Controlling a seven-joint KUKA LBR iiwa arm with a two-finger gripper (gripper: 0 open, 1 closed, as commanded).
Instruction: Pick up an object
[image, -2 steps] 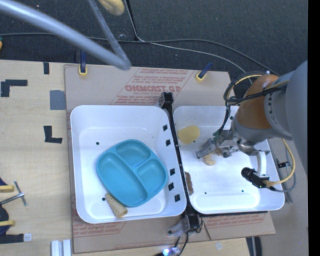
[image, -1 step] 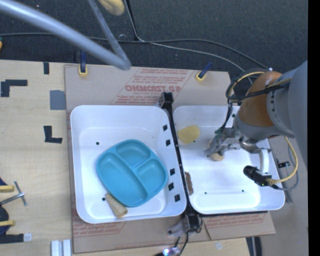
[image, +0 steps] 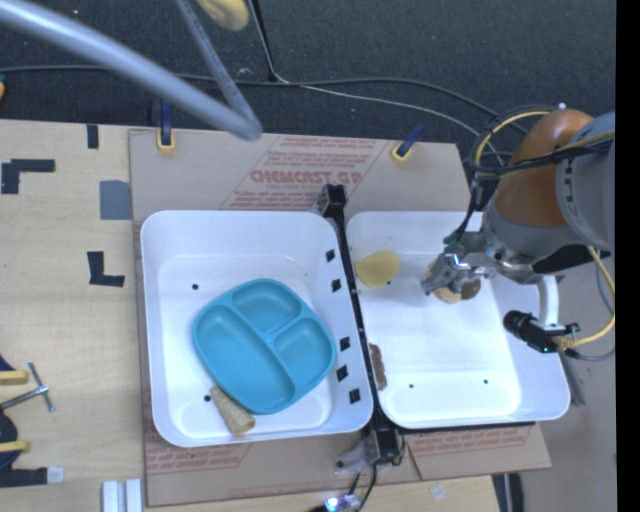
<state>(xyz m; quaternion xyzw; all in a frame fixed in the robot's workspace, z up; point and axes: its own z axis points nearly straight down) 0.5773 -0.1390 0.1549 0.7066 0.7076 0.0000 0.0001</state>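
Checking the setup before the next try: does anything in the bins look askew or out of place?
The blue divided plate lies turned at an angle in the left bin, with a tan cork-like piece against its lower edge. A small brown object sits tight against the right bin's left wall. Nothing looks spilled or broken.

A robotics laboratory: a grey arm (image: 560, 190) is reaching over two white bins (image: 160, 300) sitting on a cardboard sheet (image: 300, 170) clamped along the table's far edge, while cables (image: 350, 90) are trailing across dark floor and tape marks (image: 100, 268) are dotting the table's left side.
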